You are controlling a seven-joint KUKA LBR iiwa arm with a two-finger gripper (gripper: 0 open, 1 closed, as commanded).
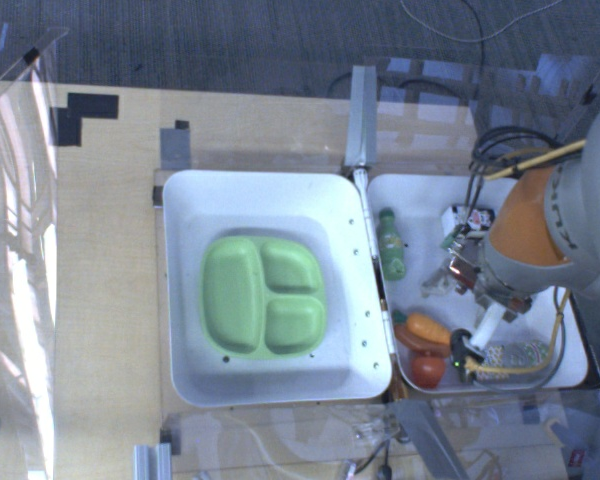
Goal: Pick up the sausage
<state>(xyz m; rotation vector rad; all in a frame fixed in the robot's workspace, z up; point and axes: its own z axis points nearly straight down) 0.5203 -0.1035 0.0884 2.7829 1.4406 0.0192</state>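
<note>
Tomato [428, 370], red and round, sits closest to the lens at the near edge of the right bin [420, 203]. From the left, the left bin [180, 298] holds one green plate [264, 295] with three compartments, all bare. Across the divide, one green bottle [390, 244] lies along the right bin's left wall. Below it is the sausage [408, 342], a dark reddish-brown length against the near-left corner of the bin. One orange piece [428, 327] presses along its far side and the tomato is just beside its near side.

My pincer [460, 268] hangs over the middle of the right bin, and from this angle I cannot tell whether it is wide or narrow. Nothing shows in its hold. The sausage lies to the near left of the pincer, close by but apart from it. Its long axis runs roughly left to right, slanting a little toward the near side at its right end. I judge that any approach must work between two crowding neighbours. One silvery mesh item [520, 353] rests furthest right.
</note>
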